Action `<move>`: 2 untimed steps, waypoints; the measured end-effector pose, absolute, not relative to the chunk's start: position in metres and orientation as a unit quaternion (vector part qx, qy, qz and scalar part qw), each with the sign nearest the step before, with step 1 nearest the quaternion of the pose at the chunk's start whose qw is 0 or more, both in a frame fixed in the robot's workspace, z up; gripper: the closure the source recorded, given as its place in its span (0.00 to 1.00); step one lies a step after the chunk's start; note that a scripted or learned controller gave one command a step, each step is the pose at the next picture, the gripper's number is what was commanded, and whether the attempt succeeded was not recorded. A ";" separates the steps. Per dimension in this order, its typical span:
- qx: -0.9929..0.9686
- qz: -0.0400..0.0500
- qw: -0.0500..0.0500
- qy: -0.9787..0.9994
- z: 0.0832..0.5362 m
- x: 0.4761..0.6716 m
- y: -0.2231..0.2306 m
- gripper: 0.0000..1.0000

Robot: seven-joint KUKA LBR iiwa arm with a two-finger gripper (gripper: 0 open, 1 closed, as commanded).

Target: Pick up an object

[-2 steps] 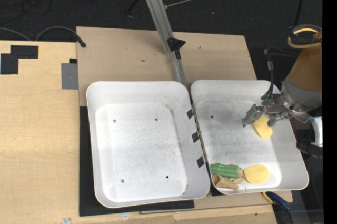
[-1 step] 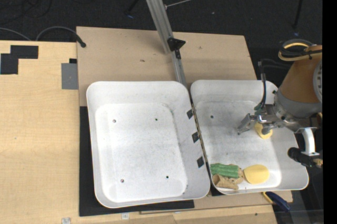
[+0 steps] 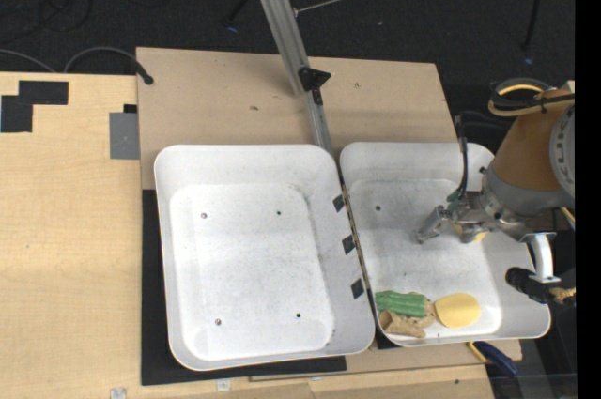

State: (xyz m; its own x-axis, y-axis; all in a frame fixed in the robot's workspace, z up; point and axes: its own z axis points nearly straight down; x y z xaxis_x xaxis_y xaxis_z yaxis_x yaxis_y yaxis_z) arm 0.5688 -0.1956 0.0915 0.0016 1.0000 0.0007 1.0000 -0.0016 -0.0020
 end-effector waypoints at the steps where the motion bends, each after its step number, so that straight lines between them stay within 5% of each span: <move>1: -0.709 0.000 0.001 -0.705 0.102 0.569 -0.196 1.00; 2: -0.709 -0.001 -0.002 -0.705 0.162 0.565 -0.203 1.00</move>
